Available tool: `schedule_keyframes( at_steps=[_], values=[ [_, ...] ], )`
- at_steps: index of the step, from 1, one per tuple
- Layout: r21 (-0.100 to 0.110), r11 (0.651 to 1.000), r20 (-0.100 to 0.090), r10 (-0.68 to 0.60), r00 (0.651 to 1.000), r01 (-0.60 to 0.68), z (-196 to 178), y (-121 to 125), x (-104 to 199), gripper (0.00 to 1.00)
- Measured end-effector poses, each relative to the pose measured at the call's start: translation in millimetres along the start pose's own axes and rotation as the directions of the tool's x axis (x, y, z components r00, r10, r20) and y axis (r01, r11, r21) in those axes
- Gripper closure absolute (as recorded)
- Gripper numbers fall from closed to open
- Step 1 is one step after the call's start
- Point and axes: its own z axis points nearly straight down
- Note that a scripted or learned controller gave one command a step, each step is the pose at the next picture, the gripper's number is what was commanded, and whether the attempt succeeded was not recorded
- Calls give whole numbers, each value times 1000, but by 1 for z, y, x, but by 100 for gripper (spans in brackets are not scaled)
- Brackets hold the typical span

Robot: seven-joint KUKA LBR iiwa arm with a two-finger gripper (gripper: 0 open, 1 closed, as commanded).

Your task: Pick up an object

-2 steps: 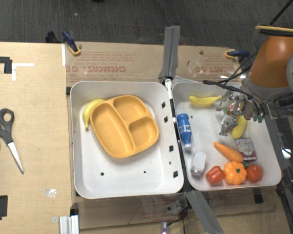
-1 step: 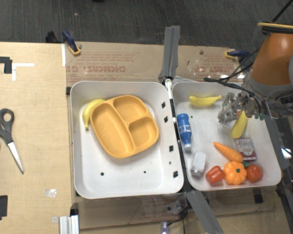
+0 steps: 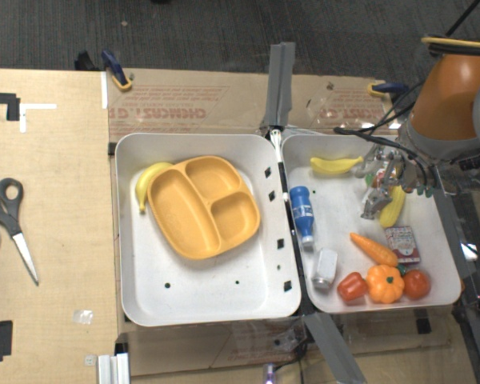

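Note:
In the right bin [image 3: 440, 238], my gripper [image 3: 378, 192] hangs low at the far right, just left of a small yellow banana [image 3: 394, 207] and touching or nearly touching it. A second banana [image 3: 334, 166] lies along the bin's back wall. A blue bottle [image 3: 302, 214] lies at the left side. Towards the front are a carrot [image 3: 374, 249], a small red-and-white packet [image 3: 403, 243], an orange pumpkin [image 3: 384, 284], two tomatoes [image 3: 351, 287] [image 3: 417, 283] and a pale grey piece [image 3: 326, 267].
The left bin [image 3: 192, 302] holds a yellow divided plate [image 3: 204, 206] with a banana [image 3: 147, 184] tucked at its left rim. Scissors [image 3: 13, 224] lie on the bench far left. The arm's orange band [image 3: 452, 94] looms over the right bin's back corner.

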Motion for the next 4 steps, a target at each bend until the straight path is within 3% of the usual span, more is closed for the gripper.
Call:
schedule_keyframes(
  at_steps=[1, 2, 4],
  values=[
    [-13, 999, -16, -47, 999, 47, 20, -37, -38, 0],
    [-6, 999, -7, 50, 999, -50, 20, -46, 8, 0],
    [-9, 995, -13, 98, 995, -98, 21, -42, -3, 0]
  ],
)
